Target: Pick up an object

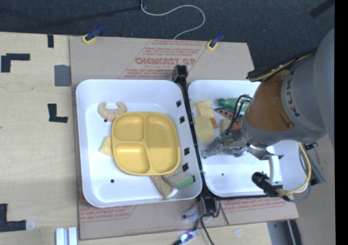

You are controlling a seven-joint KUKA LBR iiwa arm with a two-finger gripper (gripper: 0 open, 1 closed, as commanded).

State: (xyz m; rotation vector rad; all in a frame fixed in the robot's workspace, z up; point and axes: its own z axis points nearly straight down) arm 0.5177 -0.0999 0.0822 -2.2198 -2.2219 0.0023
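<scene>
My gripper (218, 146) hangs low over the left part of the right bin (234, 184), under the grey wrist with its orange band. Just to its upper left lie a pale yellow round piece (203, 129) and a pale yellow block (204, 109). A green object (230, 102) and a small red-orange item (223, 112) lie at the bin's far side, partly hidden by the arm. I see nothing between the gripper's tips, and the arm hides much of this bin.
The left bin (89, 130) holds a yellow divided plate (145, 143), a beige curved piece (111, 110), a yellow wedge (105, 145) and a tan item with a green tip (173, 183). A black divider (187, 130) separates the bins.
</scene>
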